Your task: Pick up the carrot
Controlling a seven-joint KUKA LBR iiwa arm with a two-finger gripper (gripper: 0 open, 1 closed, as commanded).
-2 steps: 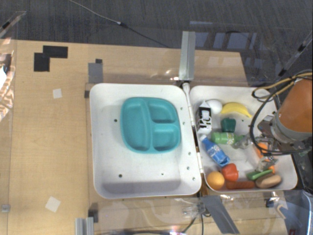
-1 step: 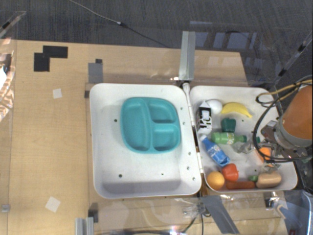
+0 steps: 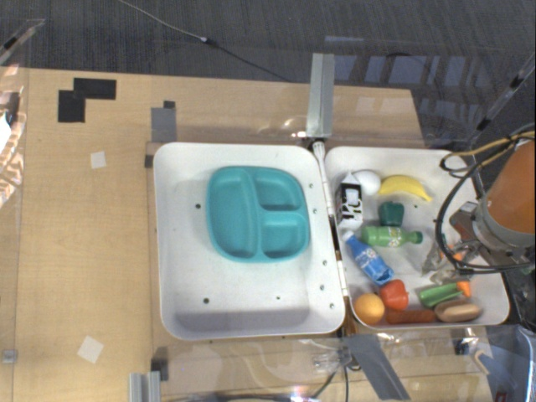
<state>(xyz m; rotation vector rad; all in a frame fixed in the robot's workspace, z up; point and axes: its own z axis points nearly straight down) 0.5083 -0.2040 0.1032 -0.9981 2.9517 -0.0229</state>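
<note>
Right bin (image 3: 419, 159): the carrot (image 3: 448, 292), green-topped with an orange tip, lies near the bin's lower right corner, just above a bread roll (image 3: 457, 311) and right of a red pepper (image 3: 394, 294). The gripper (image 3: 442, 260) hangs just above and slightly left of the carrot; whether it is released or clenched cannot be told. Left bin (image 3: 180, 249): holds a teal divided plate (image 3: 256, 213).
</note>
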